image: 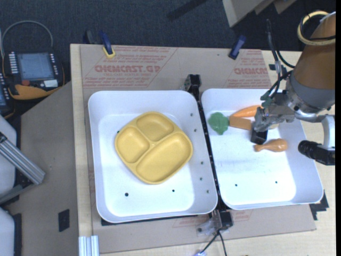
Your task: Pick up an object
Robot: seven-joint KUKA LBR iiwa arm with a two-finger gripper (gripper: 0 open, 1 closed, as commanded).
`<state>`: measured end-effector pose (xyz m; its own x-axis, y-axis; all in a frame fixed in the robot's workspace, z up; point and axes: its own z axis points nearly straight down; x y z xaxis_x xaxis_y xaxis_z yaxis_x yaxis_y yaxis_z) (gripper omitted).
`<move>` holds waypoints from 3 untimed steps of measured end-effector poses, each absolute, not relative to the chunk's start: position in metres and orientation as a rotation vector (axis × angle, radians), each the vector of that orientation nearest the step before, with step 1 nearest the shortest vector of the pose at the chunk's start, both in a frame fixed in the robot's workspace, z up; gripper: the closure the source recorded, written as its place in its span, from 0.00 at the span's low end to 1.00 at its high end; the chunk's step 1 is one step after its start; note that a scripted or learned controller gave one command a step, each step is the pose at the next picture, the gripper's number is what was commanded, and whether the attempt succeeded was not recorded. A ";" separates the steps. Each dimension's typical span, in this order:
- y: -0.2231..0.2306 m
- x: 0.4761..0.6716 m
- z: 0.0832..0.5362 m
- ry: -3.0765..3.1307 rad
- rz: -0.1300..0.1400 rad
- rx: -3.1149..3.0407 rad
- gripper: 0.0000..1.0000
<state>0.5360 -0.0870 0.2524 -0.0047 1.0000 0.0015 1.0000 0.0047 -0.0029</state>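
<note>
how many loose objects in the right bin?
3: orange toy carrot with green top near the left wall, small orange drumstick-shaped toy mid-bin, black block under the pincer; arm may hide more.

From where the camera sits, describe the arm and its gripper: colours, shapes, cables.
The arm is a thick rounded grey tube with an orange band above the wrist, the orange part edged by a pale yellowish ring. Black cables run down its side to the wrist. The gripper is a small blocky unit, grey metal on top and black at the tip. A white piece with a black knob juts out beside the wrist.
</note>
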 end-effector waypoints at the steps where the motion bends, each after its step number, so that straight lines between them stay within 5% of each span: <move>1: -0.032 0.536 0.248 -2.226 0.000 -2.213 1.00; 3: 0.070 0.561 0.232 -2.226 -0.001 -2.217 1.00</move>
